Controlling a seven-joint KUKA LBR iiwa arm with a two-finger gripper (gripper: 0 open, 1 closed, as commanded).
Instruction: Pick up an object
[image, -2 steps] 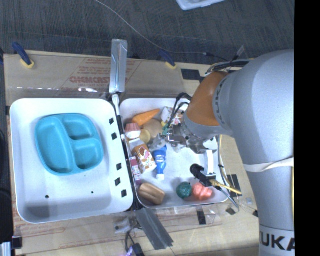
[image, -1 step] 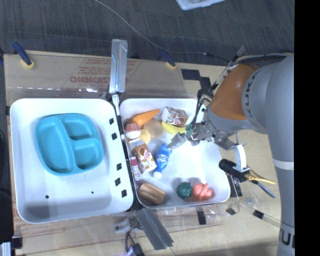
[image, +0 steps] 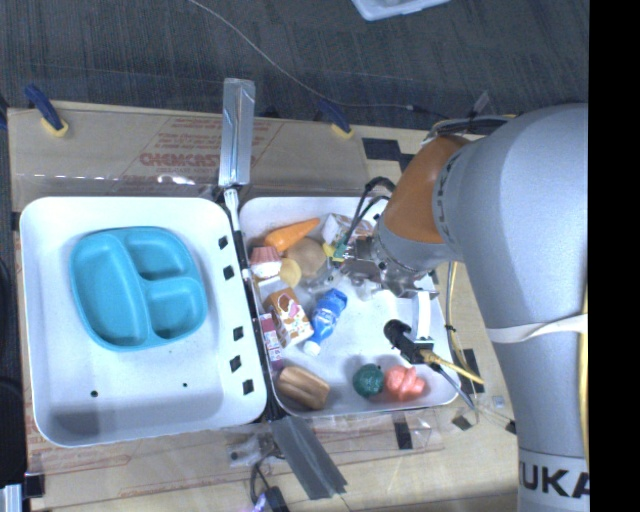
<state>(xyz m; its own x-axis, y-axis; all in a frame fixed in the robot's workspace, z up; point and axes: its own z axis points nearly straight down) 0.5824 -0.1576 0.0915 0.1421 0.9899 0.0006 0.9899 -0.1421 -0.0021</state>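
Pick not done yet, as far as visible. The claw (image: 350, 255) sits low in the upper part of the right bin (image: 340, 350), on the arm (image: 520, 250) reaching in from the right. It is just beside the tan round item (image: 305, 262) and the orange carrot (image: 292, 234). The wrist blocks the tip, so I cannot tell whether the claw is released or clenched, and nothing shows as grasped. All loose objects lie in the right bin. The carrot and the tan item are at the top. The blue bottle (image: 327, 317) and the small carton (image: 288, 315) lie mid-bin, near each other. The bread roll (image: 302, 385), green ball (image: 368, 380) and pink item (image: 405, 382) line the near edge. None looks lifted; all appear to rest on the bin floor. The left bin (image: 50, 300) holds a blue divided tray (image: 138, 285). Both bins sit side by side on the table (image: 120, 140). Judgement: this is the approach or descent stage, with the likely target the tan item or the carrot, given how close they are. Left to do: close on one object and lift it clear of the bin. Clutter at the top of the bin looks tight, so a miss or a double contact is possible.
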